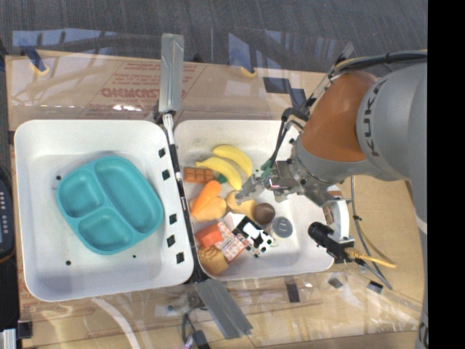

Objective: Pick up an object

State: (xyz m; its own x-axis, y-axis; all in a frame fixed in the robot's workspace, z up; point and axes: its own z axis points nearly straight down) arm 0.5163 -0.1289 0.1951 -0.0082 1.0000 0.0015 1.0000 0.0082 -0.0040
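Note:
The right bin (305, 262) holds a heap of toy food. Two yellow bananas (229, 164) lie at its middle, with an orange carrot (205, 201) just below them and a small brown waffle piece (192, 174) at the left wall. My gripper (247, 190) is low in this bin, reaching in from the right. Its tip sits between the bananas and a pale yellow piece (240, 205), close to both. I see nothing clearly held in it.
A brown round piece (263, 213), a grey disc (282, 227), a black-and-white toy (256, 238), a red packet (218, 237) and a bread piece (213, 260) crowd the right bin's front. The left bin (43, 267) holds a teal divided plate (109, 203).

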